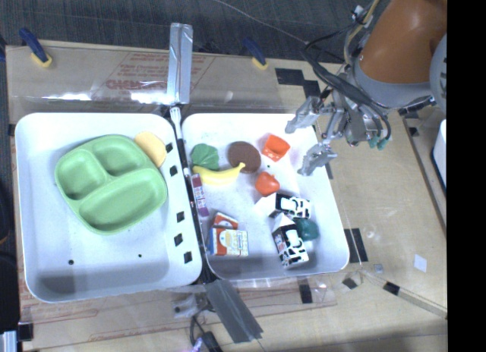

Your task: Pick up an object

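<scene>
Camera view: gripper [311, 141] with fingers spread, holding nothing, above right bin [331, 225] upper right edge; nearest target, orange block [275, 146], just left of fingertips.

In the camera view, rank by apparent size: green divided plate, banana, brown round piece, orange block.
Largest to smallest:
1. green divided plate
2. banana
3. brown round piece and orange block look close in size; the brown one seems slightly bigger, but I won't rank them firmly.

Dark ribbed floor [91, 1] behind tan bench [395, 214].
</scene>
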`<action>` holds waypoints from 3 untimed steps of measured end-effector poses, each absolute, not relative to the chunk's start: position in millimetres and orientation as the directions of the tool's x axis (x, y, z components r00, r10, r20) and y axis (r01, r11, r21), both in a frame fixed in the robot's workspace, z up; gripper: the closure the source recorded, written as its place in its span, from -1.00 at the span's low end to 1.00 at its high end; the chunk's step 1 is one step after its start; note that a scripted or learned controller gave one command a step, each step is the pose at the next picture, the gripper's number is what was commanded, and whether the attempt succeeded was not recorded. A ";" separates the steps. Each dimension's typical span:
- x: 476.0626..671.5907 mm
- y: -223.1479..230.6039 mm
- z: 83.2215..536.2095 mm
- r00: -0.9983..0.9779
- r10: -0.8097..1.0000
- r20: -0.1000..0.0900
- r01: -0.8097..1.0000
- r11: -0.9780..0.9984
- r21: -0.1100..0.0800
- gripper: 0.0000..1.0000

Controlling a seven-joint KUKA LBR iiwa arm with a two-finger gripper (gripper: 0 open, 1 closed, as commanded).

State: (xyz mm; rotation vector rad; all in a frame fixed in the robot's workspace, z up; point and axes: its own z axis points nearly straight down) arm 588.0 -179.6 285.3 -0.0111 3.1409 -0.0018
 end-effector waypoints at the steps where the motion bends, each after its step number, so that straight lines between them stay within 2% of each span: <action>1: 606.4 -188.7 129.2 -0.998 -0.057 0.000 -0.057 0.998 0.001 -1.00; 2: 595.6 -111.0 91.4 -0.995 0.104 0.002 0.104 0.995 0.003 -1.00; 3: 619.8 -200.6 94.2 -0.988 -0.153 -0.005 -0.153 0.988 -0.003 -1.00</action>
